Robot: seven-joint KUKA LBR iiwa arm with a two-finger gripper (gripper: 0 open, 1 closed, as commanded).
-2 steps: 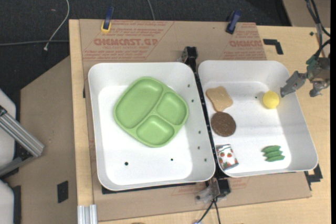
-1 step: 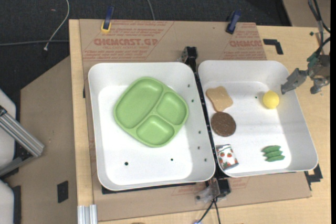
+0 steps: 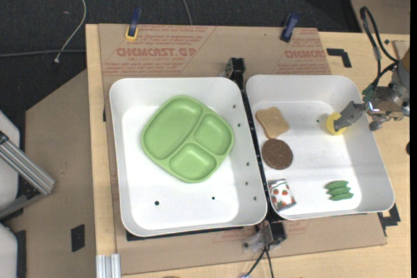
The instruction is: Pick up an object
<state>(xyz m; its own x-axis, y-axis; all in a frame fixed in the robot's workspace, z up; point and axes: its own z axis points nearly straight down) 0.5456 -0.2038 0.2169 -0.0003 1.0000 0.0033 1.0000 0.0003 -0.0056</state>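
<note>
One yellow piece (image 3: 335,124) lay at the tip of the jaws (image 3: 345,117) (grip state unclear); reaching seemed underway, and closing and lifting would come next.

The grey metal two-finger gripper (image 3: 345,119) enters from the right edge of the view at mid-height, over the upper right part of the right-hand shallow white plastic bin (image 3: 313,84). One dark grey finger (image 3: 350,114) slants down and to the left from the gripper's silver body, its tip touching a small yellow object (image 3: 335,124) on the bin floor. Whether a second finger lies on the object's far side cannot be told, and the object is not seen clamped. The silver wrist block lies just right of the bin's rim, with dark cables looping up from it toward the upper right corner
</note>
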